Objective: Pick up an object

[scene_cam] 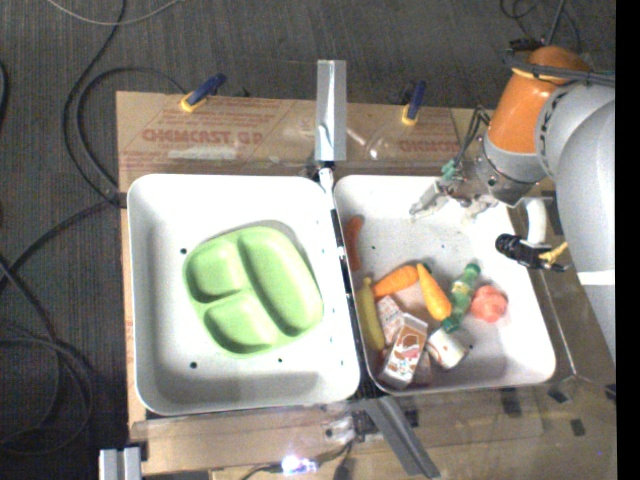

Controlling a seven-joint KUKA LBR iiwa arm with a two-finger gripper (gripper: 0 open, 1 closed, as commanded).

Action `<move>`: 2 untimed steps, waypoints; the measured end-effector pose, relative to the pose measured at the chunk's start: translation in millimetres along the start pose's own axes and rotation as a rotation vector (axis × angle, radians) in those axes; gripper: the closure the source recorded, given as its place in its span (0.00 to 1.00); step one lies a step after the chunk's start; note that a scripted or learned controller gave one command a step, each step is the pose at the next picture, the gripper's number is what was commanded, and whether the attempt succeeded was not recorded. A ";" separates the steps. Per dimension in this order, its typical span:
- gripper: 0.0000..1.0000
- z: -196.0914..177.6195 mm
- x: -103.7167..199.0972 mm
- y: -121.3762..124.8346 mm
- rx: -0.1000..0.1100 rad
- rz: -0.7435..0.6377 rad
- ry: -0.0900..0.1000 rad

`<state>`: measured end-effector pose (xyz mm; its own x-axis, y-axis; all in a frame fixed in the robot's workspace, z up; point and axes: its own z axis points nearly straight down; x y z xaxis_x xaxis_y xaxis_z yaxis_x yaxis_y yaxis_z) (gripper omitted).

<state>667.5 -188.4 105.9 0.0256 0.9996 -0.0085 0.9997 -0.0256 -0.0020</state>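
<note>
Orange carrot (pixel 433 293) lies at five o'clock from my gripper (pixel 440 200), which hangs open, empty; approach step, descent next.

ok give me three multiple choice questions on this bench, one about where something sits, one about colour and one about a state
1. Where does the green divided tray lie?
A. in the left bin
B. in the right bin
C. on the floor

2. What colour is the band on the arm above the wrist?
A. blue
B. orange
C. purple

3. What is the gripper doing with the toy food?
A. it has the banana between its fingers
B. it has the carton between its fingers
C. it sits at the upper part of the right bin, apart from the pile

Answers:
1. A, the tray fills the middle of the left bin.
2. B, the orange band sits just above the gripper.
3. C, the banana, the carton and the rest lie in the lower half of the right bin, away from the gripper.
</note>
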 end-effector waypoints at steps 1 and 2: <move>0.00 14.4 40.4 -62.0 -0.015 -0.128 0.002; 0.00 9.2 -33.0 -61.1 -0.005 -0.311 0.012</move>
<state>605.6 -219.9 97.0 -0.2820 0.9594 0.0036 0.9594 0.2820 0.0024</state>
